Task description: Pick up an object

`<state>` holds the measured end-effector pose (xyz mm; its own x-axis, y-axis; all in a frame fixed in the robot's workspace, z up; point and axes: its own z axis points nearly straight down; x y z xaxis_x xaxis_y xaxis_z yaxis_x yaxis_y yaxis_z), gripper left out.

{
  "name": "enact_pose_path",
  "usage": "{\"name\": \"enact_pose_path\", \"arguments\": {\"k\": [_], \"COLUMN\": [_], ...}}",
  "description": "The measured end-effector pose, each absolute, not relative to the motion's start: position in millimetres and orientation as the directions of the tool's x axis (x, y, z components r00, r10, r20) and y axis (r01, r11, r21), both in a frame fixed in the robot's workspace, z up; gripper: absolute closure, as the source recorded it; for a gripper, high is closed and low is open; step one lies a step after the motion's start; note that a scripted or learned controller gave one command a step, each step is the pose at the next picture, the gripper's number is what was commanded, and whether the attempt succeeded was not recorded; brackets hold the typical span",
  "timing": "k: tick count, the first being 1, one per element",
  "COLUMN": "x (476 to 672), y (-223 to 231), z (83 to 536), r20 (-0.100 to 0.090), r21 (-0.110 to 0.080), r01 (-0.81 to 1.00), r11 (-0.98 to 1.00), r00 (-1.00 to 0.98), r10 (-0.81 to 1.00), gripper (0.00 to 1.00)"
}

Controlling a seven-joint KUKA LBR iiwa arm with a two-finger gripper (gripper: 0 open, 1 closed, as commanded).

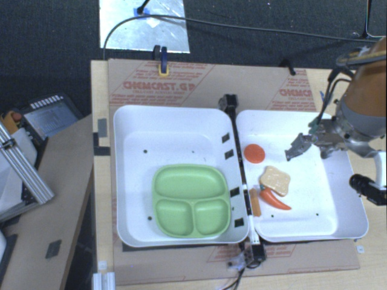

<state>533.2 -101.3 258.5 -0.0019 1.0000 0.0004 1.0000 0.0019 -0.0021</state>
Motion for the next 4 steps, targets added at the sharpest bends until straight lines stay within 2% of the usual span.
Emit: {"name": "enact_pose_path", "arguments": {"k": [1,3,4], "x": [534.1,532.4,532.9], "y": [-101.4,-117.7,-117.6], "z": [260.1,143.6,93.2], "r20": [0.000,0.001,0.001], "r21": [0.002,-0.005,0.000], "r01": [1.000,1.000,1.000], "r11": [0.003,0.001,0.000], "r00": [-0.003,-0.001,0.000], "r10": [1.000,1.000,1.000], "gripper": [0.00,0.00,0.00]}}
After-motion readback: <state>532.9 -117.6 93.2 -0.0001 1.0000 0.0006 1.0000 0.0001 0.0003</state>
